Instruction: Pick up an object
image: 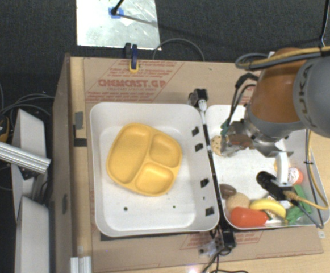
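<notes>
My gripper (228, 141) hangs over the right bin's (241, 175) far-left corner, by a cookie-looking disc (216, 145); can't tell how the jaws stand. Near end has the toys: banana (268, 207), red pepper (248, 216). I'd guess light, hard, slick plastic. I'd grab the banana across its middle.

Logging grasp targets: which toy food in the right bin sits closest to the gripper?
The cookie, alone by the right bin's left wall, beside the gripper. The tomato, banana and others crowd the near end.
</notes>
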Controlling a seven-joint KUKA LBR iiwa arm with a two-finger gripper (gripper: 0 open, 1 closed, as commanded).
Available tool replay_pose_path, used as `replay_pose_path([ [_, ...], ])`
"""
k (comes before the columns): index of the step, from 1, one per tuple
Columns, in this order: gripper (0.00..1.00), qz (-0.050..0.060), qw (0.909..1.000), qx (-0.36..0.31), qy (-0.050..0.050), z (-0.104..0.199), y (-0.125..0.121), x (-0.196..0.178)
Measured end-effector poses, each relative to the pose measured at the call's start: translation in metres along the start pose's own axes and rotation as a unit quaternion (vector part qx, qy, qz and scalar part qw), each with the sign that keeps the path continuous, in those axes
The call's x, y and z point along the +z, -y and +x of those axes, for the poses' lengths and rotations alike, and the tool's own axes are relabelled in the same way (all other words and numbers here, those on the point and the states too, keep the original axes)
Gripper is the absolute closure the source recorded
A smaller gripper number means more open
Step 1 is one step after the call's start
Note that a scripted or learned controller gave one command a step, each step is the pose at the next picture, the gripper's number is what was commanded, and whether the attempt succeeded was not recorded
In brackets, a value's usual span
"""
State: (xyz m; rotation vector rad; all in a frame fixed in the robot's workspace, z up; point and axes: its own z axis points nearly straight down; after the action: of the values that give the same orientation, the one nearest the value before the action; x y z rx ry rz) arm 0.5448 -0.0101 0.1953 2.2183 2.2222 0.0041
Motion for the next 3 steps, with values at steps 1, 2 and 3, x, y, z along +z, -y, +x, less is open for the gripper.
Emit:
replay_pose_path([
  [1,1.00,0.004,1.0000,0.001,0.000,-0.004,0.061,0.012],
  [2,1.00,0.001,1.0000,-0.006,-0.002,0.084,0.058,-0.005],
  [3,1.00,0.004,1.0000,-0.007,-0.002,0.219,0.062,0.069],
])
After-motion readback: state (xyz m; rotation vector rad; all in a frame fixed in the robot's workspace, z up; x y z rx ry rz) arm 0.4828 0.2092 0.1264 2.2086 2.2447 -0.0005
